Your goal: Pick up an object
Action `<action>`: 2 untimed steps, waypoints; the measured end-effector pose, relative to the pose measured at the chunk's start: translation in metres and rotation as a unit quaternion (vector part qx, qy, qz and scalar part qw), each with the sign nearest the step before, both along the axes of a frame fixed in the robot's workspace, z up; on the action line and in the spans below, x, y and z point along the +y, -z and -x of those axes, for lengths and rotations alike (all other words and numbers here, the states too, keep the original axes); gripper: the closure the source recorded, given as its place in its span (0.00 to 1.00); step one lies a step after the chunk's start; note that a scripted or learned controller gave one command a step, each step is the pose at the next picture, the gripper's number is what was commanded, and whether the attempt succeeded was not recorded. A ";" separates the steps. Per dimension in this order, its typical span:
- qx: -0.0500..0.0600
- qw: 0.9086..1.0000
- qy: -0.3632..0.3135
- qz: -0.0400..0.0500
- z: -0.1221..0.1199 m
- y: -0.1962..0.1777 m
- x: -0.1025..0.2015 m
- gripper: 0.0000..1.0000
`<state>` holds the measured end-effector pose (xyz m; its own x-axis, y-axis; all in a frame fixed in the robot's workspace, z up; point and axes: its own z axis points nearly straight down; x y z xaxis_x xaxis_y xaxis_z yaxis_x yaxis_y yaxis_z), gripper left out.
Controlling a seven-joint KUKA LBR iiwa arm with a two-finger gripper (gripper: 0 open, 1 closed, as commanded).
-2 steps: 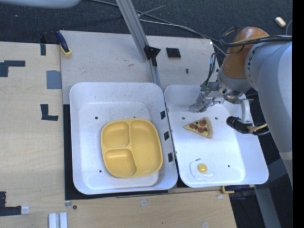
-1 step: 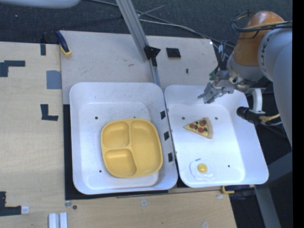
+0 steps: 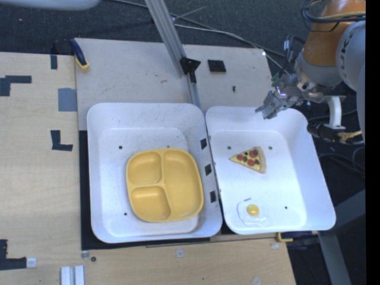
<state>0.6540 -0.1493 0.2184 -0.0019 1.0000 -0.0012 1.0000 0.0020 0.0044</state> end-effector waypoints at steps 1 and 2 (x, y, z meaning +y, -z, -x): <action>0.000 1.000 0.000 0.000 0.007 -0.055 0.007 1.00; 0.002 1.000 0.000 0.000 0.007 -0.076 0.007 1.00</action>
